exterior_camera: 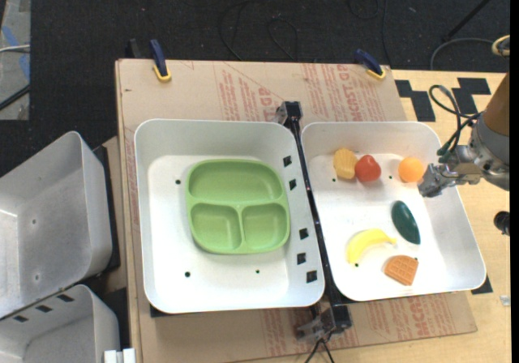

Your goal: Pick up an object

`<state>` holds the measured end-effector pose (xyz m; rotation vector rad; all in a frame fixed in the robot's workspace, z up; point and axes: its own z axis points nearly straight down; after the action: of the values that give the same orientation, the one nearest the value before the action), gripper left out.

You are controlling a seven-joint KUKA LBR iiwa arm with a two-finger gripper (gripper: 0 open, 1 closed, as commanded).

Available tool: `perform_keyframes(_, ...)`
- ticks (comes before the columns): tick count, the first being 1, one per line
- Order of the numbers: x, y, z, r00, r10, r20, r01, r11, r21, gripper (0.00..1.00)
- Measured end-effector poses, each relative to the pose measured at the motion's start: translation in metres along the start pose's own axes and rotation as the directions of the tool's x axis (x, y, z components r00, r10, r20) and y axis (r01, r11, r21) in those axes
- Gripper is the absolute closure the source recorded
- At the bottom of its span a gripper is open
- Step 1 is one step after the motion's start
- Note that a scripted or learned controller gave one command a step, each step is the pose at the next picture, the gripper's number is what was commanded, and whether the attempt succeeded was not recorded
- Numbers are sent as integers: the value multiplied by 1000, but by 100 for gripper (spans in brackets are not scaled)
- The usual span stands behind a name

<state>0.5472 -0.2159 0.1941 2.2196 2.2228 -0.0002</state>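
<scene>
The two-finger gripper is seen low over the right-hand white bin, near its right wall; nothing is seen between it and the bin floor, and whether it is spread or pressed together cannot be told at this size. The grey arm is carried in behind it from the right edge.

Just to the gripper's left, almost touching it, a small round orange ball-shaped fruit is found. Further left a red tomato-like toy is set against a yellow-orange ribbed block of toy food, the two touching. Just below the gripper a dark green oval toy is laid, its long axis running from upper left to lower right, the lower end aimed at the bin's near right corner. Below and left of that a yellow plastic banana is placed, long axis tilted from lower left up to the right, ends curving downward. Beside the banana's right end an orange waffle-textured square piece is set.

Well to the left, the left-hand white bin is occupied by a light green three-compartment plastic tray, lying flat.
</scene>
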Motion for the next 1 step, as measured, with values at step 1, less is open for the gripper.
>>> perform_keyframes(1, 0, 0, 0, 1000, 0, 0, 0, 1000, 0, 0)
